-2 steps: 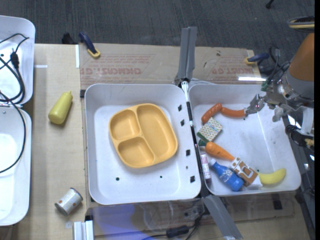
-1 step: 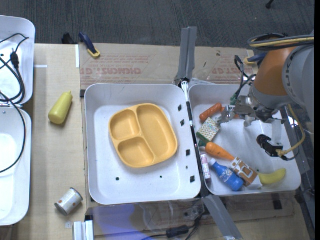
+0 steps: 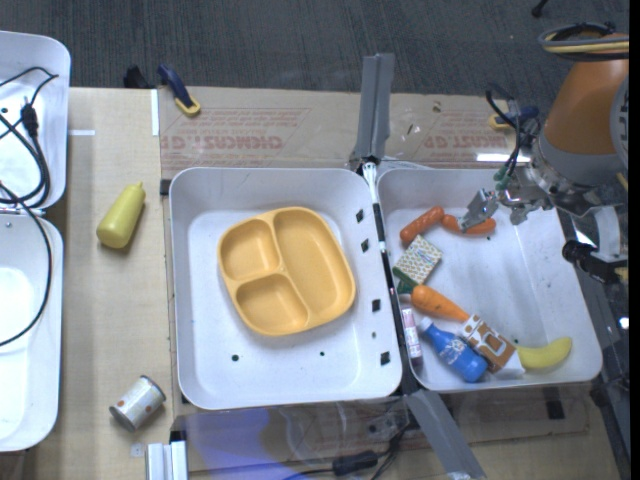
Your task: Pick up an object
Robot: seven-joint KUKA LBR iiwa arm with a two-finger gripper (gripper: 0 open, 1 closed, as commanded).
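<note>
Gripper [image 3: 482, 208] tips low at far edge of right bin [image 3: 560, 268]; fingers' state hidden, cannot tell. Tips sit just beside short orange carrot [image 3: 470, 226]; contact unclear. Arm [image 3: 585, 118] comes in from upper right, orange band above wrist. Right bin count: three carrot-like pieces, one patterned packet [image 3: 418, 260], one blue bottle [image 3: 452, 353], one banana [image 3: 545, 353]. Left bin [image 3: 200, 348]: one yellow divided tray [image 3: 285, 270]. Open floor right of centre in right bin.
</note>
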